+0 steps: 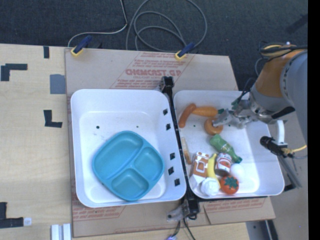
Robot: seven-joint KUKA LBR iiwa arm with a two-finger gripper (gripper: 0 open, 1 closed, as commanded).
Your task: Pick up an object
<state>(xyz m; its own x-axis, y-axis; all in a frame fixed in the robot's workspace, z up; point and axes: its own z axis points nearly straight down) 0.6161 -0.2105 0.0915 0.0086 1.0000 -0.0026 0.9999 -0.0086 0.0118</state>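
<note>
The right bin (265, 149) holds a jumble of toy food. An orange sausage (187, 113) and a second orange piece (205, 111) lie near its far left corner. An orange round piece (212, 128) sits right under my gripper (221, 118), which reaches in low from the right. Just below lies a green bottle (225, 147). Near the front edge are an orange-and-white carton (200, 165), a yellow banana (212, 166), a small can (223, 163), a white piece (210, 186) and a red tomato (229, 184). The gripper's tip hides part of the round piece.
A blue divided plate (128, 166) lies in the left bin (90, 109). A black divider (173, 134) runs between the bins. The grey and orange arm (280, 84) crosses the right bin's far right corner. Cables (165, 24) lie beyond the bench.
</note>
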